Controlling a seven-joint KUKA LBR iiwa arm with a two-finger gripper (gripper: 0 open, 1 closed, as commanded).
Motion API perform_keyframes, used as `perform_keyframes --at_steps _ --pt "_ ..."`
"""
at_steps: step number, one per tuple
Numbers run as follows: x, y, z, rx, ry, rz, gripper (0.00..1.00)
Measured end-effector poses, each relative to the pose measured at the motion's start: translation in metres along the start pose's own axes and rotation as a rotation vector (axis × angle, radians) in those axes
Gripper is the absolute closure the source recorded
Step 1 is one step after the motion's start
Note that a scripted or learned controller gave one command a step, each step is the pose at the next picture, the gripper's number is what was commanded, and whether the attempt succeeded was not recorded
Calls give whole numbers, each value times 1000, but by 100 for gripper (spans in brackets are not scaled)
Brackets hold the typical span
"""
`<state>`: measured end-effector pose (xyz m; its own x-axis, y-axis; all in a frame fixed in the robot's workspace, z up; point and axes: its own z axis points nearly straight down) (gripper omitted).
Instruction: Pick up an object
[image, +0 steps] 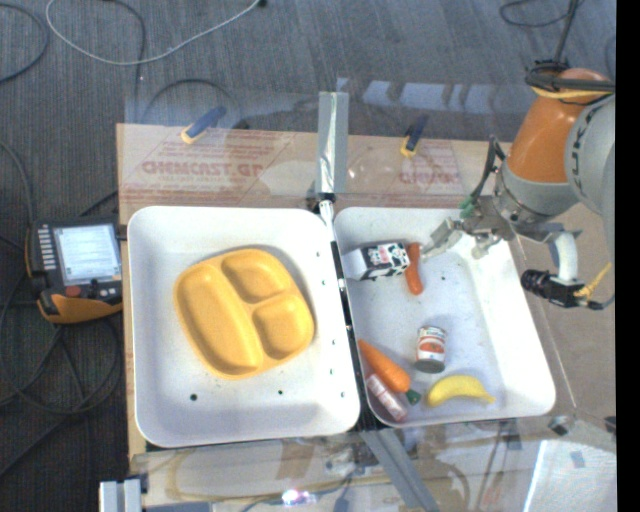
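The right bin holds several objects. A small black and white box lies at its far left, with a short orange piece beside it. A red-labelled can stands near the middle. At the near edge lie a carrot, a pink tube and a banana. My gripper hangs over the bin's far side, right of the box, open with its fingers spread. Nothing is between them.
The left bin bears a yellow divided plate. A metal divider runs between the bins at the back. A handheld screen unit sits left of the bench. The orange band of the arm is at the upper right.
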<state>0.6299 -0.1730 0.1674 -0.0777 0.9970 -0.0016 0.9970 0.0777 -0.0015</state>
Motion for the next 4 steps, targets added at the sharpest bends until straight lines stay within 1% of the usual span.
perform_keyframes --at_steps 1,2,3,4 --pt "18 14 46 -31 -10 -14 0" --pt "31 32 56 -41 -19 -40 0" --pt "32 29 55 -53 -27 -118 0" --pt "39 16 54 -60 -30 -207 0"
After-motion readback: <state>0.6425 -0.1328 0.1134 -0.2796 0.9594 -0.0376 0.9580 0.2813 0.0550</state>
